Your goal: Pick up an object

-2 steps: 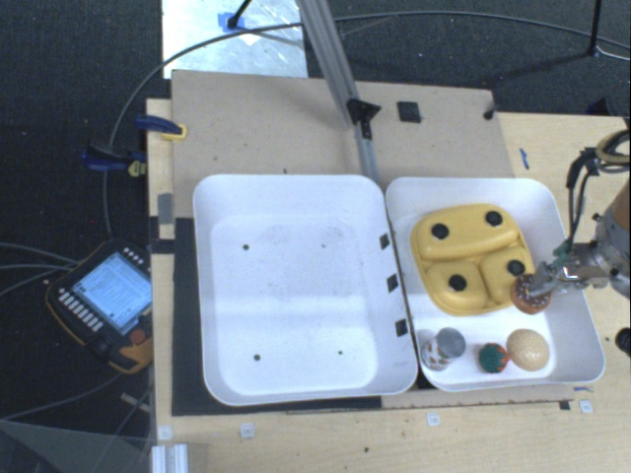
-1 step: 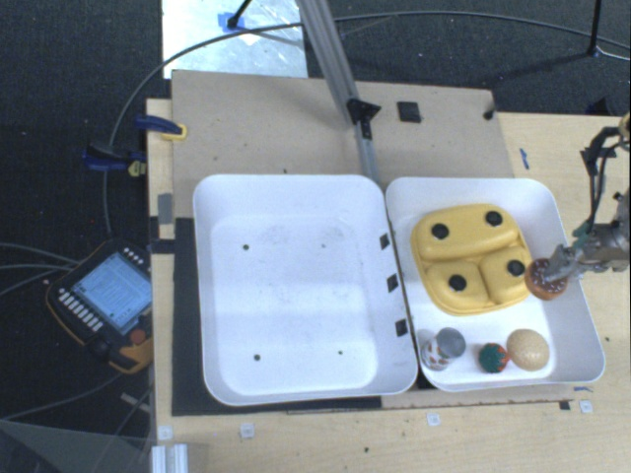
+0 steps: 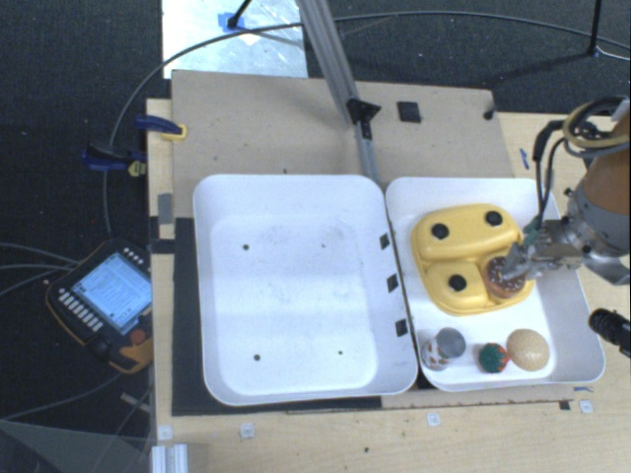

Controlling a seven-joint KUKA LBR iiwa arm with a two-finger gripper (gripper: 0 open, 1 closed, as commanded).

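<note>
Reaching in from the right, my gripper (image 3: pixel 509 274) sits low over the right bin (image 3: pixel 567 348), at the right-hand edge of the yellow moulded piece (image 3: pixel 463 247). My fingertips are down around a small brownish round thing (image 3: pixel 502 282) that lies against that piece; whether my fingers are closed on it or merely resting over it, I cannot tell.

Count, right bin: one yellow moulded piece with three dark spots on its top, lying in the upper middle of the bin; one brownish round thing at my fingertips; three small items in a row along the near wall, namely one grey-and-white ball (image 3: pixel 445 347), one green-and-red ball (image 3: pixel 493 358), one tan egg-shaped object (image 3: pixel 528 349). The three lie close together but apart from the yellow piece.

Count, left bin (image 3: pixel 222 264): no loose objects, four small dark dots on its floor.

Bins: two, side by side, touching along the middle edge.

Off the bench, left: one handheld pendant (image 3: pixel 104 304) with a lit screen. Writing on it is too small to read. No labels legible anywhere.
</note>
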